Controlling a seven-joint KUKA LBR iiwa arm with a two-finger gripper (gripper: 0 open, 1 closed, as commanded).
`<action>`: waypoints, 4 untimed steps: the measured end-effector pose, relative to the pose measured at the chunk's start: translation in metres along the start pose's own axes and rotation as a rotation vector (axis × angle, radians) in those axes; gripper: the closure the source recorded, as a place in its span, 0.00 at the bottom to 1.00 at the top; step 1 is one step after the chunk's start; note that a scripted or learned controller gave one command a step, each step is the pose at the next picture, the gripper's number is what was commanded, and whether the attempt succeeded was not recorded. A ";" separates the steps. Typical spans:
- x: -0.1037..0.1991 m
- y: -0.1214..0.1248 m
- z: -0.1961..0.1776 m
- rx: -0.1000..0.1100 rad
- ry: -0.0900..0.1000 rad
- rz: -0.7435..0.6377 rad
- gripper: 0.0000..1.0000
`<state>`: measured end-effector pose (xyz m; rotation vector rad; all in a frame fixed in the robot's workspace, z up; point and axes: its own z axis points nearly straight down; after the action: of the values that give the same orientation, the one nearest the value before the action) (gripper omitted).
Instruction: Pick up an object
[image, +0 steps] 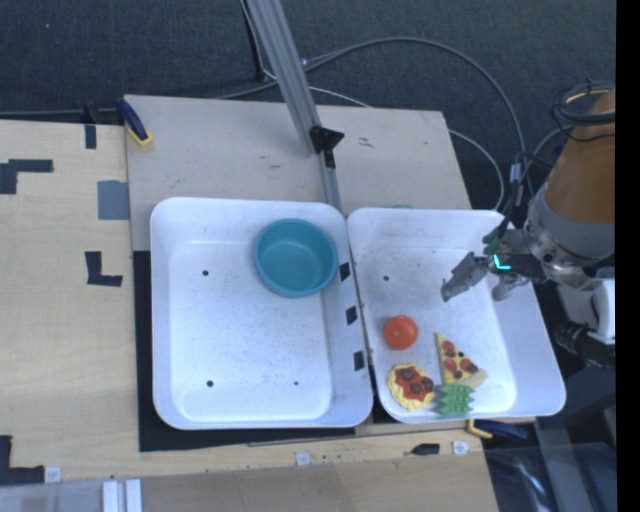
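Two white bins sat on the surface. The pincer (481, 279) hovered spread and unladen over the right bin (420, 240); at its seven o'clock lay a tomato (401, 331), pizza slice (457, 362) and round pizza (411, 384).

Yellow-handled clamp (134, 121) at bench corner (200, 130)

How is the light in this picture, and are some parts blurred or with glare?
In the camera view the light is soft and even: the blue bowl throws only a faint shadow in the left bin; the white bins look bright but keep their speckles, so no strong glare; the gripper and arm are a little blurred; the tomato and pizza slice are small and slightly soft.
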<state>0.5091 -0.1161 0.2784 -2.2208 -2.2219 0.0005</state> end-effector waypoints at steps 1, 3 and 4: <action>0.000 0.000 0.000 0.000 0.000 0.000 0.00; 0.001 -0.009 0.121 0.006 0.001 0.001 0.00; -0.002 -0.017 0.177 0.000 0.000 0.000 0.00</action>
<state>0.4924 -0.1180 0.1014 -2.2207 -2.2215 0.0004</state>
